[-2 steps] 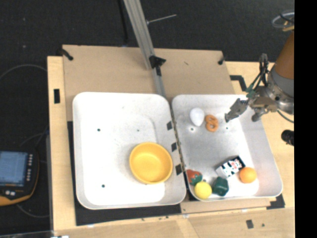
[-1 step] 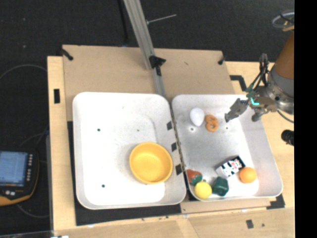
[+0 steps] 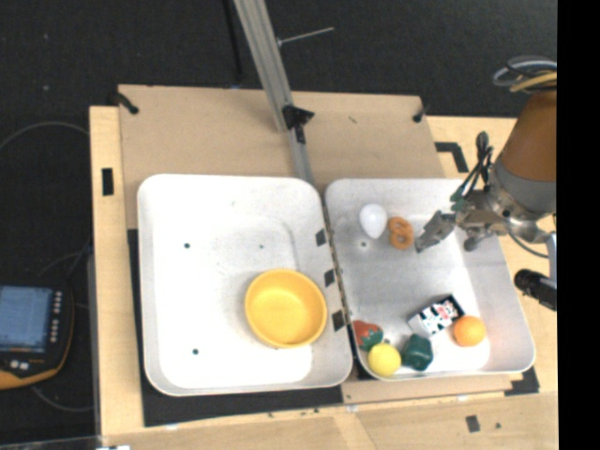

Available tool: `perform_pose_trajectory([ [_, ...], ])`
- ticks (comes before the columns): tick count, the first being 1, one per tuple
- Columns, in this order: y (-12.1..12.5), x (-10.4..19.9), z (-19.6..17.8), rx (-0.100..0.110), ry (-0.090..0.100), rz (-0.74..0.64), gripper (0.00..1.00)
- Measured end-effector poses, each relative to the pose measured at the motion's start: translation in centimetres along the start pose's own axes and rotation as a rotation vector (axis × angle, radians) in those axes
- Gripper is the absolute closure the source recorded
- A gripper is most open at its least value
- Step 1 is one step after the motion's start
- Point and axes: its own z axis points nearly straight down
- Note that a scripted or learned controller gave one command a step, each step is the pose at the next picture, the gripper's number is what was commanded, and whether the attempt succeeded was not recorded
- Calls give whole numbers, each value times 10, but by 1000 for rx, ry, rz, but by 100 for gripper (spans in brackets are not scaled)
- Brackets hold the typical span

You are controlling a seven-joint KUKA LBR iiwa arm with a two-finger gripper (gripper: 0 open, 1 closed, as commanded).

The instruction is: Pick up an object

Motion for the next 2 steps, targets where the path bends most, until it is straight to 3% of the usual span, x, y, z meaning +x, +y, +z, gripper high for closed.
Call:
perform_pose_trajectory([
  [2, -7, -15, 99, -4, 1, 0, 0],
])
